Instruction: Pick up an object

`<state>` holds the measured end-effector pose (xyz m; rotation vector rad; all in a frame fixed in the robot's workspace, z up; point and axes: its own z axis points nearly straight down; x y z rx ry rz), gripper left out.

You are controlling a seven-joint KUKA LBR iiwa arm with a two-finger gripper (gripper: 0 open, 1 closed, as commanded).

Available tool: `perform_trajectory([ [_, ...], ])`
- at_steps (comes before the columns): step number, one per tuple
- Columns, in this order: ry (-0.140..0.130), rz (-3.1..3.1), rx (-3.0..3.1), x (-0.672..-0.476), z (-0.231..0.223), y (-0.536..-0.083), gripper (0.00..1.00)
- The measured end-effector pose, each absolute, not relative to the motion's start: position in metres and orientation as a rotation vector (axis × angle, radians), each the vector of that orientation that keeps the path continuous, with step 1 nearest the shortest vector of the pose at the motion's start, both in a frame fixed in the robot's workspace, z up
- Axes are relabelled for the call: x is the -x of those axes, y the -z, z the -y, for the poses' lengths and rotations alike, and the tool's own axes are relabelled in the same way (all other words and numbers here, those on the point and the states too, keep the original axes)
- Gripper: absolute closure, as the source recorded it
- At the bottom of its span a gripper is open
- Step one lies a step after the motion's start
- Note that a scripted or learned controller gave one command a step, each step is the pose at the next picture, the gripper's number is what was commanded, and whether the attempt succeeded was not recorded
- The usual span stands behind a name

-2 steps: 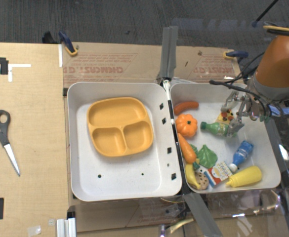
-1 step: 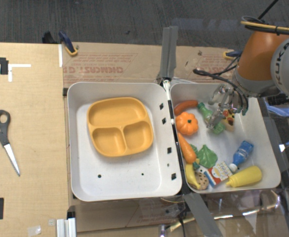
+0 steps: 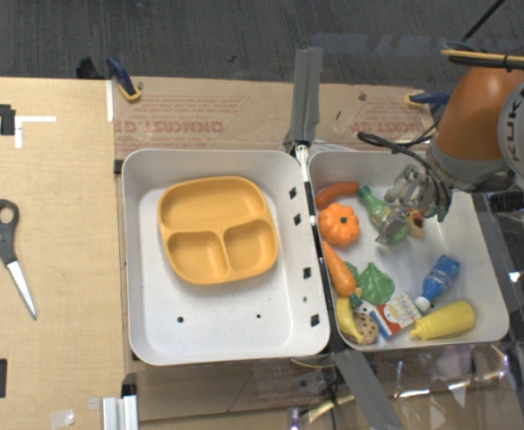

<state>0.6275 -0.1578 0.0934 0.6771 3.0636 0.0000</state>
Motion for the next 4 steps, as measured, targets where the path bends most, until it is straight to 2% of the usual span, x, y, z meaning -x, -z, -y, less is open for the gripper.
perform_trajectory([
  [1,0.000,-3.037,-0.799,-0.629,0.139,-0.092,0.00],
  [2,0.003,-3.033,-0.794,-0.630,0.139,-0.102,1.00],
  [3,-0.002,-3.015,-0.867,-0.598,0.062,-0.193,1.00],
  [4,0.001,-2.964,-1.040,-0.546,0.110,-0.117,1.00],
])
